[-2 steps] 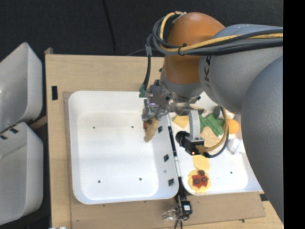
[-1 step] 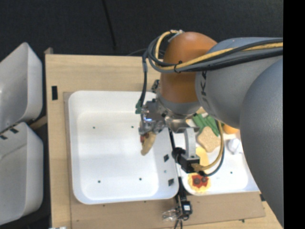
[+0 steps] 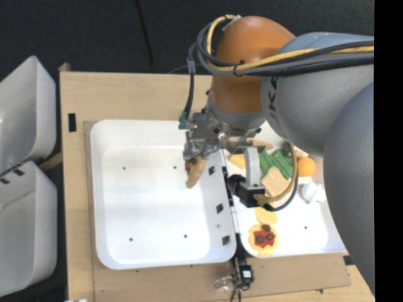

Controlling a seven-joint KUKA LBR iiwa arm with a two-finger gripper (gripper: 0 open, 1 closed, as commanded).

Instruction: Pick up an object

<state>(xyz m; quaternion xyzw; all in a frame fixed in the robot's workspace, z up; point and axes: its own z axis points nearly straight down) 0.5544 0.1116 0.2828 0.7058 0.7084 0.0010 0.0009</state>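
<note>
My gripper (image 3: 196, 151) hangs over the right side of the left white bin (image 3: 126, 231), close to the wall between the two bins. A pale tan, elongated object (image 3: 195, 172) sticks out below its fingers and looks held between them, tilted down to the left. A small red bit (image 3: 187, 165) shows beside the tan object's upper end. The arm's orange band and grey body cover the upper part of the right bin (image 3: 315, 241).
The right bin holds a green item (image 3: 278, 163), an orange ball (image 3: 305, 167), a tan square piece (image 3: 274, 181), a white object (image 3: 308, 192), and a yellow round piece with red bits (image 3: 263, 238) near its front. Pale wooden bench (image 3: 75, 168) surrounds the bins.
</note>
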